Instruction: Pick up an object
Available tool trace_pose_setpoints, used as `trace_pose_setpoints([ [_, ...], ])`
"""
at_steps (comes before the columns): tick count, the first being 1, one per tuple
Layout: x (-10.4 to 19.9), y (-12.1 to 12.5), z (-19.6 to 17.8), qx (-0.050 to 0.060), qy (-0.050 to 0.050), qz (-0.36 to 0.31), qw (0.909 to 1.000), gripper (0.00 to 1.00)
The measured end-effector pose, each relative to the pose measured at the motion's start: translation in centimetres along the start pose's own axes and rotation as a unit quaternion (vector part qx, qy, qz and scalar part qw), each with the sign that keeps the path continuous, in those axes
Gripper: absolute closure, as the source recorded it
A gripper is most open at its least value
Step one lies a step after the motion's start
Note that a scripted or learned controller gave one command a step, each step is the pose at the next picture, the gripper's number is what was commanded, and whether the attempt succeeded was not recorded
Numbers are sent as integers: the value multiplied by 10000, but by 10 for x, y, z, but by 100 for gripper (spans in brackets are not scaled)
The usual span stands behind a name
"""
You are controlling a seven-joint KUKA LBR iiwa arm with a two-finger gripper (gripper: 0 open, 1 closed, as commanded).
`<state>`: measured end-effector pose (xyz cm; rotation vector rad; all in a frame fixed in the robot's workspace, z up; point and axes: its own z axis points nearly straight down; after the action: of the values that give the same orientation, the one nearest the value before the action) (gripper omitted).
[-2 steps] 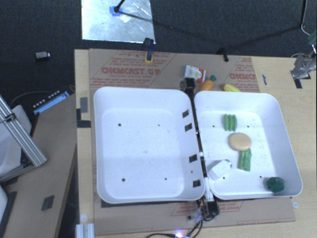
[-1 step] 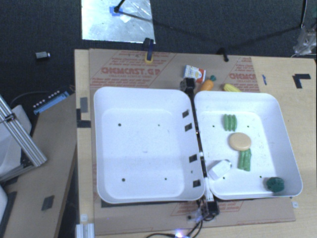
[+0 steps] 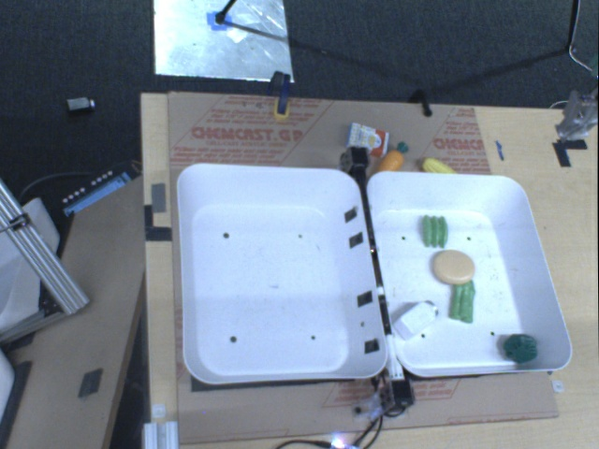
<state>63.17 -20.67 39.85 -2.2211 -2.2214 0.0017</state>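
The right bin [image 3: 538, 251] holds several small objects. A green ribbed piece [image 3: 433, 231] lies near its back. A tan round disc [image 3: 454, 267] sits in the middle, and a second green piece [image 3: 462, 302] lies just in front of it. A white flat item [image 3: 413, 320] rests at the bin's front left. A dark green ball-like object [image 3: 519, 347] sits in the front right corner.
The left bin [image 3: 271, 274] stands beside the right one, joined by a row of dark clips [image 3: 360, 269]. Behind the bins on the bench lie an orange item [image 3: 390, 161], a yellow item [image 3: 436, 166] and a small packet [image 3: 364, 138]. A clamp [image 3: 280, 96] stands at the back edge.
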Motion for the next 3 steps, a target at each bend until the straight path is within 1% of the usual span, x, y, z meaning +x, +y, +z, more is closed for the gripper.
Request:
trace_pose_setpoints([
  [1,1,39,-22,-38,-15,-30,10000,100],
  [3,1,37,-54,-27,-10,-25,10000,100],
])
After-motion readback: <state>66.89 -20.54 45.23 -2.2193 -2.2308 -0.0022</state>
